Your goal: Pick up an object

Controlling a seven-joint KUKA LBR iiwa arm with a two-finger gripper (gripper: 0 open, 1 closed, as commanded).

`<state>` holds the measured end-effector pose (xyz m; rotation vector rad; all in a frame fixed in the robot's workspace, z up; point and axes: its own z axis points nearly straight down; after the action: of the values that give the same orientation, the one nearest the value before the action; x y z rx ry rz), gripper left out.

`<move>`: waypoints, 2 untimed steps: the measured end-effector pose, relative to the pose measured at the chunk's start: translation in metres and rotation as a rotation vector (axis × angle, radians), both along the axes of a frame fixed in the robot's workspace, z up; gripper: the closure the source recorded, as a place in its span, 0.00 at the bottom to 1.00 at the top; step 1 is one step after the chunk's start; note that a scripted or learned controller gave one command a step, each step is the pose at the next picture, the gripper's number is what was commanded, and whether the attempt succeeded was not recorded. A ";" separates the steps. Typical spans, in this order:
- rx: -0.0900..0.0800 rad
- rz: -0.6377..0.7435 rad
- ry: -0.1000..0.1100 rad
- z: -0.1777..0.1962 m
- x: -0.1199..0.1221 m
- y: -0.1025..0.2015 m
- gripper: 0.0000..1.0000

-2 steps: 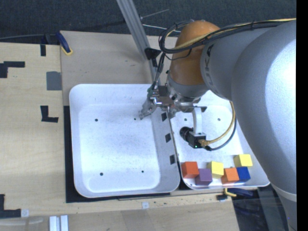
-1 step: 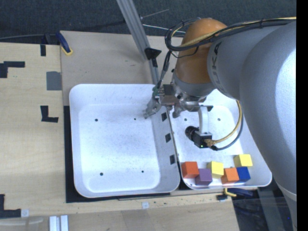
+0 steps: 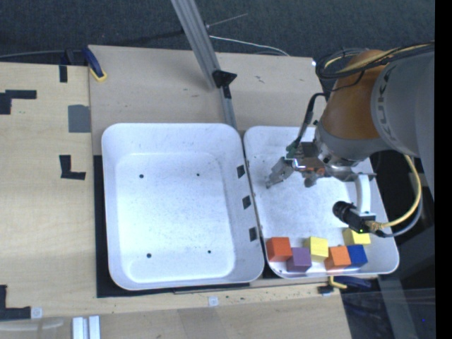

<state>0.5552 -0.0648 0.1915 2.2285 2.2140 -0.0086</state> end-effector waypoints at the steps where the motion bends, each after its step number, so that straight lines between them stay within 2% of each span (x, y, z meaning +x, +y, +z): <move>1: 0.003 0.008 -0.011 0.118 0.000 -0.005 0.00; 2: 0.002 0.004 0.004 0.018 0.047 -0.050 0.00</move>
<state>0.6017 -0.1153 0.2091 2.2271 2.2216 -0.0113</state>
